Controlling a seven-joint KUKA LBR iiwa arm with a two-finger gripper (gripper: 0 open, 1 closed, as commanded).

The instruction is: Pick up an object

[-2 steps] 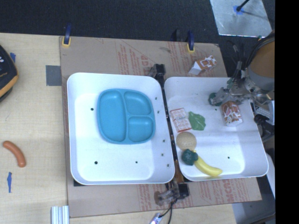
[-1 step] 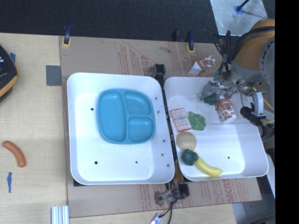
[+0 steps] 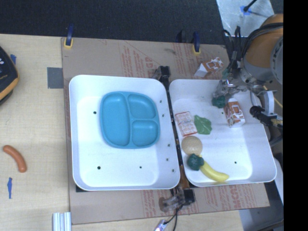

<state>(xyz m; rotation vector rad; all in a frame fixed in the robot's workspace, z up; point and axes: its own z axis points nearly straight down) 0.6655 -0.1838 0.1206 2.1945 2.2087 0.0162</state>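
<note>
Gripper (image 3: 222, 94) pinches a dark green lump (image 3: 219, 101) over the right bin (image 3: 257, 143) (one glossy banana (image 3: 213, 172), two cartons inside).

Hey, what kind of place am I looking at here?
Likely a robotics lab test bench: a robot arm reaches over two white bins, one holding toy food such as a banana, all on cardboard clamped down.

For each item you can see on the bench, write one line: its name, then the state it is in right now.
Blue divided plate: flat in the left bin, upright.
Banana: lying in the right bin, near the front.
Green leaf toy: lying beside a small packet.
Beige ball: resting above a dark green toy.
Carton: on its side.
Sausage: on the bench, outside the bins.
Gripper: low over a dark teal item.
</note>
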